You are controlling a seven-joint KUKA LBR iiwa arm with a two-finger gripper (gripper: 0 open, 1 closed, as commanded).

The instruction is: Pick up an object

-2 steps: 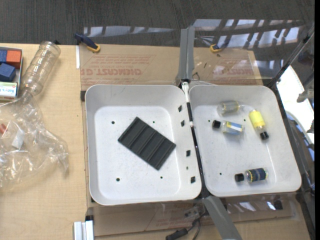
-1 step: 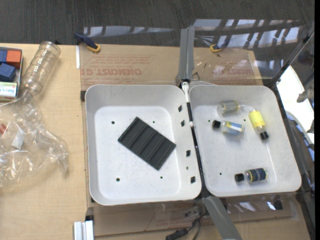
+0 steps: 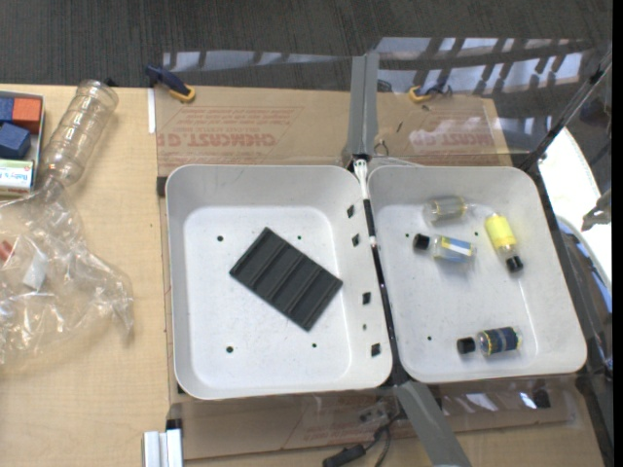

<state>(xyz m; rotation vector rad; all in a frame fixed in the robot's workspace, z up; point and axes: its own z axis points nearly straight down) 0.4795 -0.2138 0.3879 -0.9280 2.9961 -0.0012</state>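
Observation:
The right bin (image 3: pixel 545 261) holds several small bottles. A clear one (image 3: pixel 446 208) lies near the back, and a yellow one with a black cap (image 3: pixel 503 240) rests toward the right wall. A blue and silver one with a black cap (image 3: pixel 444 247) is in the middle. A dark one with a yellow band (image 3: pixel 491 341) lies near the front. In the left bin (image 3: pixel 195 290) a dark grey ribbed slab (image 3: pixel 285 278) lies flat at an angle.
On the wooden bench to the left lie a clear plastic bottle (image 3: pixel 76 132), crumpled clear plastic wrap (image 3: pixel 54 280) and a box of coloured blocks (image 3: pixel 19 125). Brown cardboard (image 3: pixel 253 129) lies behind the bins. A metal divider bar (image 3: pixel 363 105) runs between them.

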